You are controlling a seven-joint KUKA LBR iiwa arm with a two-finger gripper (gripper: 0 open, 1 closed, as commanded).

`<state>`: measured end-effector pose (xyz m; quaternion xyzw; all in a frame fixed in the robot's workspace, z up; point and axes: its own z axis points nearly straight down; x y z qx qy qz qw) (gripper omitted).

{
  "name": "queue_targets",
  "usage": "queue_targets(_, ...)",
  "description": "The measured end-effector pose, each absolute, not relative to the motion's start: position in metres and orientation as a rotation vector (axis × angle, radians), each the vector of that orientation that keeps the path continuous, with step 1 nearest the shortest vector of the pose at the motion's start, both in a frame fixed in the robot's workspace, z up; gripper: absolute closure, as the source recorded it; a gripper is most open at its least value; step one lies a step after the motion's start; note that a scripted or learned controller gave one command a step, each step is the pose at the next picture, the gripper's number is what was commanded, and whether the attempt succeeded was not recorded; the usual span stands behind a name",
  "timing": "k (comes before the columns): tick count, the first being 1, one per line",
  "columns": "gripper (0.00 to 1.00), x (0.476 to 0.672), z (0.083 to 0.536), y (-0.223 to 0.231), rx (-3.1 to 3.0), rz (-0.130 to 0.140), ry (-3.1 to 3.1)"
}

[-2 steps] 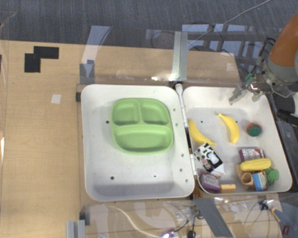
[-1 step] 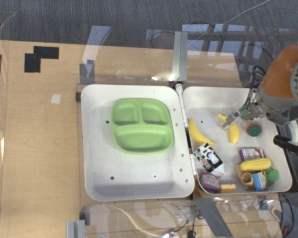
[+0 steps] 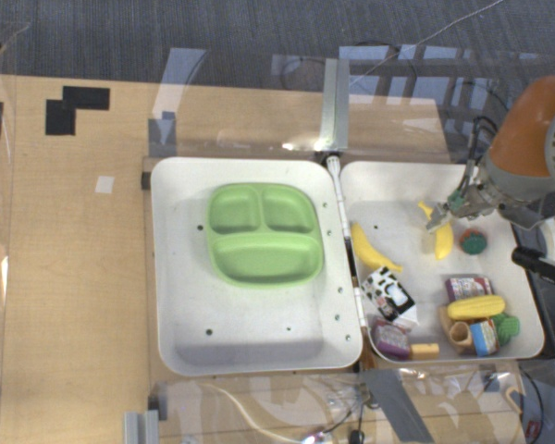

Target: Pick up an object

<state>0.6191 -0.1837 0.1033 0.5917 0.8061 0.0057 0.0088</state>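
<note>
Arm is reaching in from the right, end effector (image 3: 461,202) hovering low over the right bin (image 3: 388,185), just above a small yellow piece (image 3: 441,240). Cannot tell whether it is released or clenched. Nothing is visibly being held. Step looks like approach, pre-grasp. Likely targets are the yellow piece, with a red-green ball (image 3: 473,241) just beside it. The banana (image 3: 368,249) is lying near the bin's left wall. Green divided tray (image 3: 263,233) is sitting in the left bin (image 3: 180,340). Next move is probably calling for lowering squarely over the yellow piece, closing, then lifting clear of neighbours.
</note>
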Motion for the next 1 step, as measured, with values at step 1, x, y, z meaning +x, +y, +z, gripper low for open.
queue_targets(1,1.00,0.6676,0.2050,-0.1379,1.995,0.009,2.415)
